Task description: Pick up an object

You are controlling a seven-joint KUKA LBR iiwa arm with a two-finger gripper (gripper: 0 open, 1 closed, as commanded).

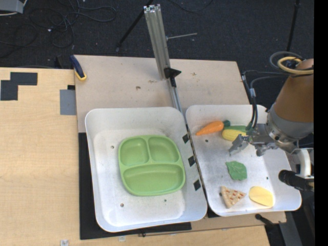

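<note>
Tool (pixel 241 143), jaws seemingly apart and holding nothing, hovers in the right white bin (pixel 287 201) above the green leafy toy (pixel 237 170); next, descend and close.

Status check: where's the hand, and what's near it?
Hand low over right white bin, nothing seen gripped. Yellow toy corn beside it. Green leaf-shaped toy below, unobstructed.

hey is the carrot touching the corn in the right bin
Touching, as far as the camera view shows: the carrot's green leafy end meets the corn's left end with no white bin floor visible between them, near the gripper.
</note>
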